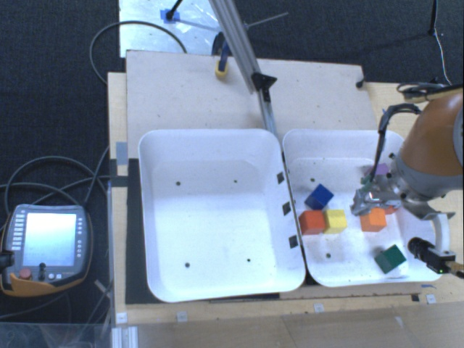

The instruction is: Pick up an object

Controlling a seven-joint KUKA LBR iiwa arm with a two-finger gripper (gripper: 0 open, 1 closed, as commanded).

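Nearest the bench's front edge, a green block (391, 258) lies by the front right corner of the right bin (319, 145). Behind it, toward the bin's middle, an orange-red block (312, 222) and a yellow block (336, 220) sit touching, with a blue block (319, 196) just behind them. An orange block (373, 220) sits to their right, directly under the gripper (368, 201); whether the claw is wide, narrow or gripping cannot be told. A small purple piece (381, 170) shows farther back. The left bin (210, 140) lies alongside.

One fixed cam above the bench (239, 93), angled down (slight slant) over both white bins (217, 140), mid-range.
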